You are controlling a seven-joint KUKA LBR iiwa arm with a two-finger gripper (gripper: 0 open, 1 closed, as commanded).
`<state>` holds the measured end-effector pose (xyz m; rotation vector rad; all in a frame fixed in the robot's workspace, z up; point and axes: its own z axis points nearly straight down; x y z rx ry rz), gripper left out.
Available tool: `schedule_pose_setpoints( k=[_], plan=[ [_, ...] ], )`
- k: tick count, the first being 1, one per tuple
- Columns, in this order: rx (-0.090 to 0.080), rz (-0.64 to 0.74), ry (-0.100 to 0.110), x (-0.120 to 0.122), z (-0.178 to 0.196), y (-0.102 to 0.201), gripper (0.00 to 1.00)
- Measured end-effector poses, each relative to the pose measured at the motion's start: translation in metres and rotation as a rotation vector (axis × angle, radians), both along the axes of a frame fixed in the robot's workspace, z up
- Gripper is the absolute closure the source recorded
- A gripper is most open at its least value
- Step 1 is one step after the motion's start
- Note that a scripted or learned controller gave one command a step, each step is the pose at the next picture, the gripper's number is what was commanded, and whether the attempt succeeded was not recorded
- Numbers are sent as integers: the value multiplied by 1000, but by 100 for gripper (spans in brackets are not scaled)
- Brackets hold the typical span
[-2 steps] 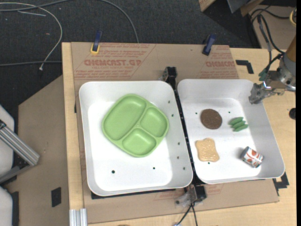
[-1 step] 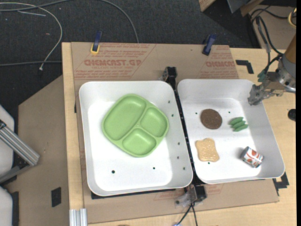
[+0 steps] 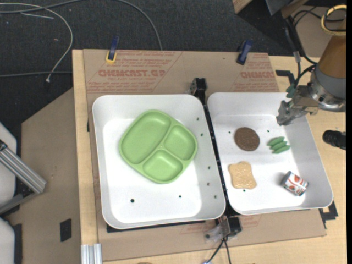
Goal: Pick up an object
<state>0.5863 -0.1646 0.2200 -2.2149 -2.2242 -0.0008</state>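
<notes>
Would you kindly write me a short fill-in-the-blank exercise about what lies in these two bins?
1. The green divided plastic plate lies in the ____ white bin.
2. That plate has ____ compartments.
3. The round brown cookie lies in the ____ white bin.
4. The small green pea pod lies to the ____ of that cookie.

Missing words: left; three; right; right
</notes>
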Motion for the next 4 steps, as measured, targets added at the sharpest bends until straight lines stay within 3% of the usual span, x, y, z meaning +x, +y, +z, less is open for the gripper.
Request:
schedule_pose_setpoints(
  k=[4],
  plan=[
    [0, 3, -2, -29, -11, 212, 100]
  ],
)
